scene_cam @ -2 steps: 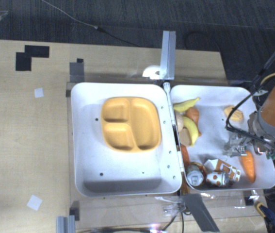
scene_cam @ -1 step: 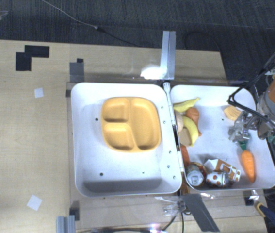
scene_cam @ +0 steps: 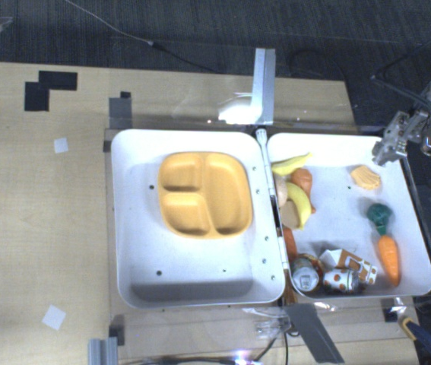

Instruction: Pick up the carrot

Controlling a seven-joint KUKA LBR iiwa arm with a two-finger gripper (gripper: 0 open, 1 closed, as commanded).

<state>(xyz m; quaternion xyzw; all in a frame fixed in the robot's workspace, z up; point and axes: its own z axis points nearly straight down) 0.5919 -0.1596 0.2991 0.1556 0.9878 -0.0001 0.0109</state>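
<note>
The bench (scene_cam: 40,226) carries two white bins side by side. The left bin (scene_cam: 135,204) holds a yellow compartment tray (scene_cam: 204,194). The right bin (scene_cam: 337,154) holds the carrot (scene_cam: 388,259) near its right wall, green top (scene_cam: 380,216) pointing away from the camera. Bananas (scene_cam: 295,185), a can (scene_cam: 305,279) and a carton (scene_cam: 348,268) lie elsewhere in this bin. The gripper (scene_cam: 388,152) hovers over the far right corner, well apart from the carrot.

A robotics lab: a plywood bench (scene_cam: 40,226) with black marker squares (scene_cam: 48,88), two white bins (scene_cam: 135,226) bolted side by side (cables (scene_cam: 86,14) trailing over dark carpet).
</note>
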